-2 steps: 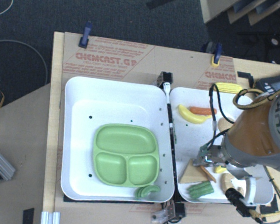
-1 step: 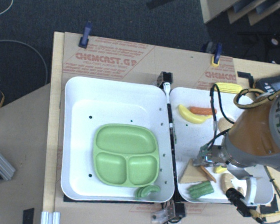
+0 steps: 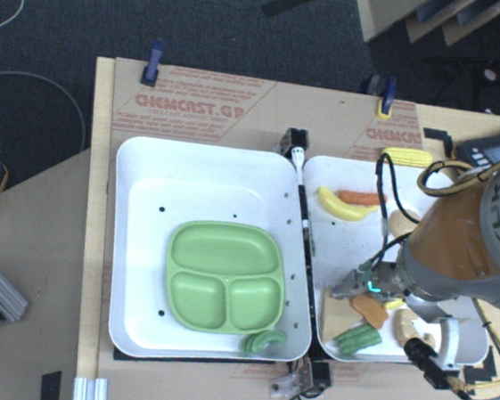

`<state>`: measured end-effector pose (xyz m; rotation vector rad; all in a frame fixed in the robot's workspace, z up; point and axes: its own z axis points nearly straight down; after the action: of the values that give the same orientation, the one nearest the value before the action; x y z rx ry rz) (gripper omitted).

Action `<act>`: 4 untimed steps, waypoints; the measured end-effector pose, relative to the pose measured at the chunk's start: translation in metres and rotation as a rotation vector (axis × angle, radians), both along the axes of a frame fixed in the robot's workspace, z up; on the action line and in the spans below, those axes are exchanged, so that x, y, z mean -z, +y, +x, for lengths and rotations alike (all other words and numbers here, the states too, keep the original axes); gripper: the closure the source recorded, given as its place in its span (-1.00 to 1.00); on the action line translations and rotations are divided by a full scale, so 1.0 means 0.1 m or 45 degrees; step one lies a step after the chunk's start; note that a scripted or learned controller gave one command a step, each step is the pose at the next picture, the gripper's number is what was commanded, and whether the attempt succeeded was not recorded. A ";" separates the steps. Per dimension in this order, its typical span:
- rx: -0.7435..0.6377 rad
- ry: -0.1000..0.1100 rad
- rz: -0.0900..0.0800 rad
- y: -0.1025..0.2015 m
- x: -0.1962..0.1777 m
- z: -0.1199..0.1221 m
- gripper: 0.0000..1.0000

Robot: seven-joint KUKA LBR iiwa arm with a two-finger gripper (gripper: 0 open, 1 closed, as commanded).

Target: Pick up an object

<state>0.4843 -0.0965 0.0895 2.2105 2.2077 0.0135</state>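
Divided tray [image 3: 223, 275] in left bin [image 3: 130, 226]; banana [image 3: 343, 205] in right bin [image 3: 347, 174].

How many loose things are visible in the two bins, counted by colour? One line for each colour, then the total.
Green: 3, the divided plate, a small piece by its corner and a long piece in the right bin
Yellow: 1, a banana
Orange: 2, a carrot-like piece and a brownish-orange piece
Total: 6; the arm hides more of the right bin.
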 end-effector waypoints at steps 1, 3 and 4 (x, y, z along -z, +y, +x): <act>0.000 0.000 0.001 0.00 -0.10 0.00 1.00; 0.002 -0.005 -0.001 0.01 -0.29 0.01 1.00; 0.002 -0.007 -0.003 0.01 -0.39 0.01 1.00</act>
<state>0.4853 -0.0958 0.1285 2.2080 2.2025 0.0174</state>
